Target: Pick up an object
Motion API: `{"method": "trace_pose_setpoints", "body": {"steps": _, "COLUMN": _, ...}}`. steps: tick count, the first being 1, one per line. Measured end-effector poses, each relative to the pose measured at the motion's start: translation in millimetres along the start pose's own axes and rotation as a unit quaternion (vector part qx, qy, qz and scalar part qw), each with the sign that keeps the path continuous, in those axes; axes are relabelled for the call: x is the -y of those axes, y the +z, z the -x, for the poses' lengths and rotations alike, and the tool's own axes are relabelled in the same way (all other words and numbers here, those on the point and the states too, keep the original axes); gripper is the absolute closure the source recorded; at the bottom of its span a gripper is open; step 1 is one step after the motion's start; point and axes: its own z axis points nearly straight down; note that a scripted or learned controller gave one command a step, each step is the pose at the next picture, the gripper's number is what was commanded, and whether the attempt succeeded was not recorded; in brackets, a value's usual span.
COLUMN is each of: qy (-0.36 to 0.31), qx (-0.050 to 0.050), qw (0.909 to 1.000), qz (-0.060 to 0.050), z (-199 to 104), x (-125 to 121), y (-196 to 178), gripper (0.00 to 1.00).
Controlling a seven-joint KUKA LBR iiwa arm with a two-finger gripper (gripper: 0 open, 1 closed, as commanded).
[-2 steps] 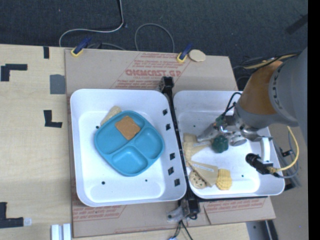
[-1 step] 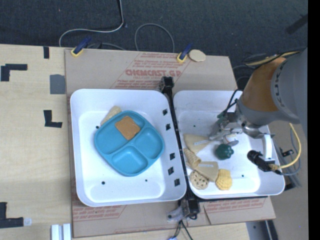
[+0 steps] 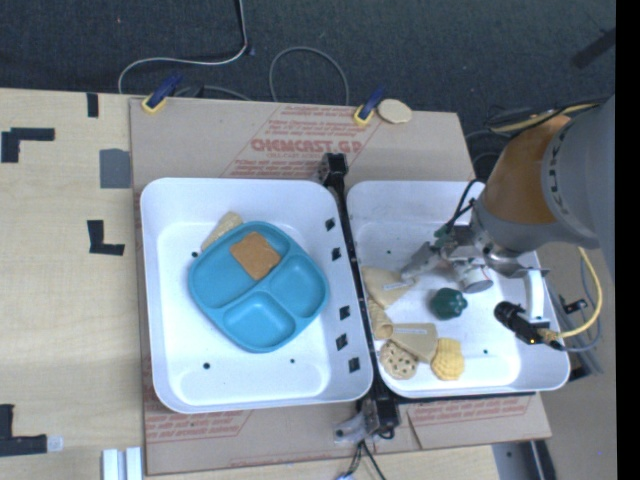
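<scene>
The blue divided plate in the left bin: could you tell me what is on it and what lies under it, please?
A brown cracker-like square lies in one compartment of the blue divided plate. A pale piece pokes out from under the plate's far-left edge; how far it reaches beneath is covered.

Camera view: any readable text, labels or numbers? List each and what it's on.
"CHEMCAST GP": red print on the brown board under the bins, repeated in diagonal rows; most repeats too blurred to read.
Black marks on the wooden bench: shapes, not letters.
Nothing readable on the blue divided plate or gripper.
</scene>
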Motion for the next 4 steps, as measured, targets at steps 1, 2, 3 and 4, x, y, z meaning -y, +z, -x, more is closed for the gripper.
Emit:
{"method": "trace_pose_setpoints", "body": {"steps": 1, "qy": 0.003, "qx": 0.000, "qw": 1.0000, "qz": 0.002, "z": 21.5, "x": 38.8, "y": 10.2, "gripper": 0.00}}
{"method": "trace_pose_setpoints", "body": {"steps": 2, "qy": 0.000, "qx": -0.001, "qw": 1.0000, "qz": 0.002, "z": 18.8, "x": 36.3, "y": -1.2, "gripper": 1.00}}
{"method": "trace_pose_setpoints", "body": {"steps": 3, "qy": 0.000, "qx": -0.002, "qw": 1.0000, "qz": 0.000, "z": 18.7, "x": 37.3, "y": 0.3, "gripper": 0.00}}
{"method": "trace_pose_setpoints", "body": {"steps": 4, "qy": -0.003, "qx": -0.012, "qw": 0.9999, "qz": -0.011, "z": 50.4, "x": -62.2, "y": 16.4, "gripper": 0.00}}
